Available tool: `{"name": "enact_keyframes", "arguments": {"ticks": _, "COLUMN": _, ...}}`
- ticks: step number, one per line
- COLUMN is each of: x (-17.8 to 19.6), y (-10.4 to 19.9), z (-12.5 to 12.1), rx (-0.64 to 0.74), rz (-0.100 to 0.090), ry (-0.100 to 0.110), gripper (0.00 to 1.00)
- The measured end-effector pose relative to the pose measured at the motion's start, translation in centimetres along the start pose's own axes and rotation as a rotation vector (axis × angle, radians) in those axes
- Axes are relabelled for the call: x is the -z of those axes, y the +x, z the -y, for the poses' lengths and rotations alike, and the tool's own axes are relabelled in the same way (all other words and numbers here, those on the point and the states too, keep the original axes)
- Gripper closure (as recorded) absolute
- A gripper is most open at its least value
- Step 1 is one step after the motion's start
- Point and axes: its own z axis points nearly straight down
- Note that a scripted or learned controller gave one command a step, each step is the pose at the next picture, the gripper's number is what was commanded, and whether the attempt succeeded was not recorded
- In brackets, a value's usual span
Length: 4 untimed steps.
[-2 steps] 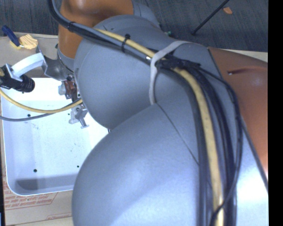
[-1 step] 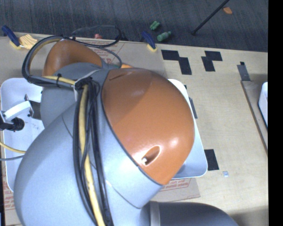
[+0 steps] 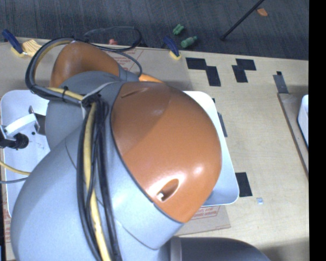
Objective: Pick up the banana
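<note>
From my remote seat, the arm (image 3: 98, 200) took up most of what I could see. Its grey body and the big glossy orange shell (image 3: 163, 145) sat right over the white bin (image 3: 11, 105). Only the bin's left wall and floor showed to the left of the arm, and one rounded corner poked out below and to the right of it. I could not tell where the banana lay, since the arm covered nearly the whole bin floor and I could not read its colour or shape anywhere. The arm also covered its own working end, so I could not tell how the gripper stood or whether it pinched anything. The tan bench (image 3: 261, 140) stretched away to the right of the arm. The edge of a second white bin (image 3: 304, 116) was cut off far to the right. Black cables (image 3: 89, 162), with a yellow one among them, ran down the arm's grey flank and looped above it. Black square markers (image 3: 204, 69) lay on the bench up and to the right of the arm. A small white bracket (image 3: 19, 125) stood just left of the arm, over the bin. A thin orange sliver (image 3: 149, 79) peeked out at the arm's top edge, too small for me to identify. Two green bits (image 3: 185, 37) lay on the dark floor above the arm.
</note>
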Motion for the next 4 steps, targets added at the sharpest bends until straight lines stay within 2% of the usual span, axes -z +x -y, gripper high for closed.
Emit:
{"name": "enact_keyframes", "arguments": {"ticks": 1, "x": -5.1, "y": 0.9, "z": -0.1, "rx": 0.487, "rz": -0.001, "ry": 0.002, "gripper": 1.0}}
{"name": "enact_keyframes", "arguments": {"ticks": 2, "x": -5.1, "y": -3.9, "z": 1.0, "rx": 0.764, "rz": -0.001, "ry": 0.002, "gripper": 1.0}}
{"name": "enact_keyframes", "arguments": {"ticks": 3, "x": 2.7, "y": -7.0, "z": 1.7, "rx": 0.779, "rz": -0.004, "ry": 0.0, "gripper": 1.0}}
{"name": "enact_keyframes", "arguments": {"ticks": 4, "x": 2.7, "y": -7.0, "z": 1.7, "rx": 0.779, "rz": -0.002, "ry": 0.001, "gripper": 0.0}}
